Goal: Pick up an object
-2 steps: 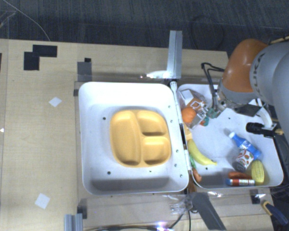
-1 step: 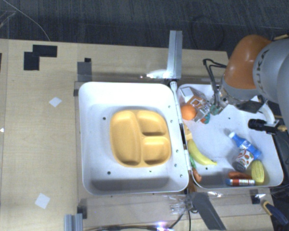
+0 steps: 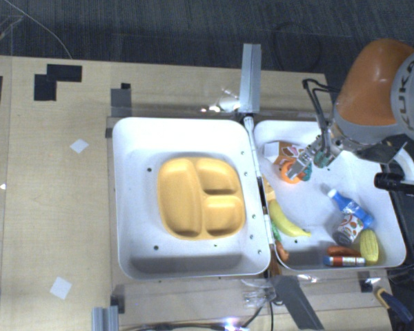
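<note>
The tool (image 3: 306,161) hangs low in the right bin (image 3: 393,216), its tips at an orange-and-white packet (image 3: 288,163) near the bin's upper left corner; how wide it stands I cannot tell. Outward lie a smooth curved banana (image 3: 287,223) (long axis running down-right), a blue-capped bottle (image 3: 347,206) and a bumpy corn cob (image 3: 368,245). The left bin (image 3: 134,198) holds a yellow compartment tray (image 3: 199,196).

I see two smooth white plastic bins (image 3: 127,185) on my pale, matt wooden bench (image 3: 48,205). A yellow divided tray (image 3: 199,197) looks like matt plastic. The banana (image 3: 287,223) seems glossy plastic. The arm's orange band (image 3: 369,81) shines smoothly.
</note>
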Motion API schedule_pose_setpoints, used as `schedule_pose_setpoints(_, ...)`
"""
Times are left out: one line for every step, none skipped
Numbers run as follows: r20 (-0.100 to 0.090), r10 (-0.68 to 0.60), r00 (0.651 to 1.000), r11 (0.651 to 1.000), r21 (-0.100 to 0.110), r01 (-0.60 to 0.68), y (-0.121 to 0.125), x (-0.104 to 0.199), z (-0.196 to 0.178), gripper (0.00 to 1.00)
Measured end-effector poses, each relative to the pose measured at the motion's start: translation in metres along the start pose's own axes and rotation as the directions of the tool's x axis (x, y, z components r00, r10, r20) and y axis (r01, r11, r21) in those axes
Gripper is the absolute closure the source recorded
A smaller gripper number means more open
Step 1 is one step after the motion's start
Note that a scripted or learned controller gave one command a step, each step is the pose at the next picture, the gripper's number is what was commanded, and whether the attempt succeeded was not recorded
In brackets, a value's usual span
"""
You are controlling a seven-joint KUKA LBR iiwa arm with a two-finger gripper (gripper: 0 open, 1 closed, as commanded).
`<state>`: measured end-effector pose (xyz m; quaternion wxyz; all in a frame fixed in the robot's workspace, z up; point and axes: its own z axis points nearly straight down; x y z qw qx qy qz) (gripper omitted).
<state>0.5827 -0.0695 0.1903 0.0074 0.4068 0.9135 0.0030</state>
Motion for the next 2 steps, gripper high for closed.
schedule_pose_setpoints(-0.003, 0.365, 0.931, 0.931, 0.008, -0.365, -0.004, -0.026, 0.062, 1.0)
schedule_pose_setpoints(-0.003, 0.541, 0.841, 0.841, 0.007, -0.541, 0.049, 0.01, 0.003, 1.0)
